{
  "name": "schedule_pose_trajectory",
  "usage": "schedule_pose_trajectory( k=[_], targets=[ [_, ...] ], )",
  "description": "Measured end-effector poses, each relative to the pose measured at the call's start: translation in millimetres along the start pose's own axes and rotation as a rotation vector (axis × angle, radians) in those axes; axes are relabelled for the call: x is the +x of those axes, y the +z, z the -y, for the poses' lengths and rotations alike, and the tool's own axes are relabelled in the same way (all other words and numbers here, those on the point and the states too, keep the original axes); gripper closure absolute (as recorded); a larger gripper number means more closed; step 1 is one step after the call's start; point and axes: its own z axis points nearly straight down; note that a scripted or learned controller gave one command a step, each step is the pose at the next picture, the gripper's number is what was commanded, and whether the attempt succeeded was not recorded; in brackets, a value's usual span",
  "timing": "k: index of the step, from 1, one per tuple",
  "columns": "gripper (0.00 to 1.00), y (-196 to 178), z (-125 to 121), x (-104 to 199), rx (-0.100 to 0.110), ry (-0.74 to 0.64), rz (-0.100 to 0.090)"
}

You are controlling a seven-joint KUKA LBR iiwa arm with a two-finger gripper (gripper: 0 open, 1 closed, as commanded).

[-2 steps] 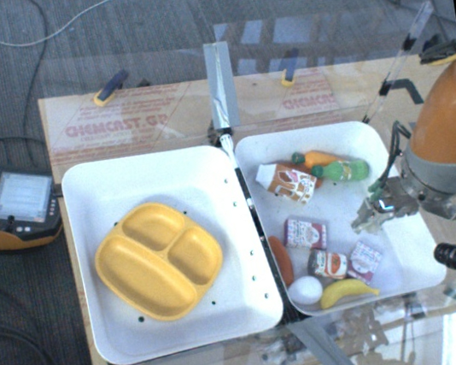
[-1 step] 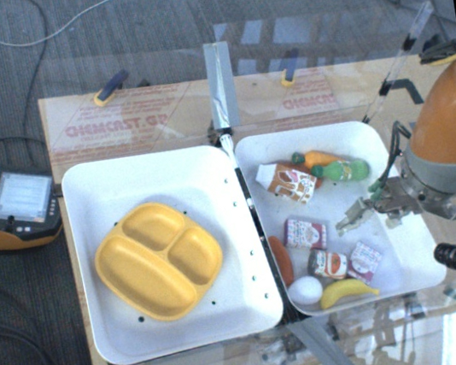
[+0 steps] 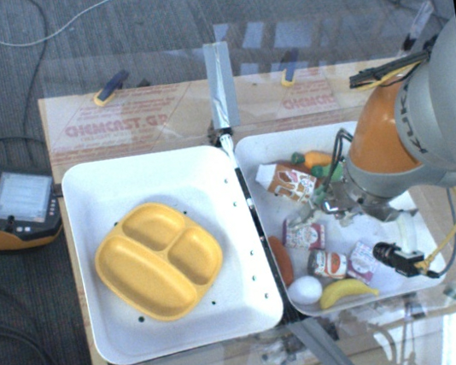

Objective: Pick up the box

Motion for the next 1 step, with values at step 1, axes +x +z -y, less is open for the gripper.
schedule_pose_trajectory(
  k=[1],
  targets=[
    [0.0, 5.1, 30.5, 19.6, -0.014, 0.046, 0.003]
  ],
)
